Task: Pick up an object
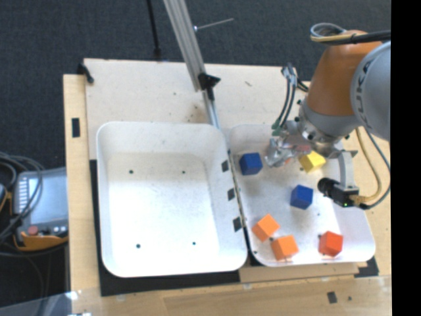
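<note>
Yellow cube (312, 161) lies in the right bin (358, 226) at its two o'clock corner, touching the end effector (281, 151), whose state I cannot tell, so an off-centre closure may nudge it against the wall.

You are looking at a robotics lab or test cell, not a home or shop. The light wooden bench (158, 87) stands on dark grey carpet (79, 18). On it lie two shallow white bins (112, 140) side by side, the right one holding plain coloured blocks (268, 227). An aluminium mast (184, 35) rises at the far edge. At the left, beside the bench, sits a control pendant (41, 203) with coiled cables (10, 170). From the right reaches the grey-and-orange industrial arm (342, 78).
</note>
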`<state>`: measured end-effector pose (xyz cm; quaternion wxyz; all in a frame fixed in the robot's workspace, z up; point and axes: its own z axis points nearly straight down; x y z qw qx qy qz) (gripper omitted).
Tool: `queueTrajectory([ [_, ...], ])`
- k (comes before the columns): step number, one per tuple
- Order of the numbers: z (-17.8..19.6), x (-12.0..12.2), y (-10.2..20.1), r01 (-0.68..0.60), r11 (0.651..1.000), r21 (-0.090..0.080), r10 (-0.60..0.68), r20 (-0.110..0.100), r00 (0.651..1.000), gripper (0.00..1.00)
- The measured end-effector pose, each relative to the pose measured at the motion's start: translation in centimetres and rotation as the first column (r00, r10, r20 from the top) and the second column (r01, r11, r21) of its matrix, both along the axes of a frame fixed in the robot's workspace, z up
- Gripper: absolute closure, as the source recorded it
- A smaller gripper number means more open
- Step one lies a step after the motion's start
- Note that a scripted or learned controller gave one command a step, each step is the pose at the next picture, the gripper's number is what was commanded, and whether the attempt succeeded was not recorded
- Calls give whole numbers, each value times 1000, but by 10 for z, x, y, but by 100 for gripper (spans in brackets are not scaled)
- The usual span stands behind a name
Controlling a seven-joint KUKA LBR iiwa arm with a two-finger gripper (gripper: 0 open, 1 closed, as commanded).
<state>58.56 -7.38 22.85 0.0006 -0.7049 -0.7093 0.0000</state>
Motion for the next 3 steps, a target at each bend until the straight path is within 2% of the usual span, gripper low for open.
queueTrajectory([
  [1, -7, 2, 47, 0, 1000, 0, 0, -1, 1000, 100],
  [3, 2, 10, 141, -2, 1000, 1, 2, 1, 1000, 100],
])
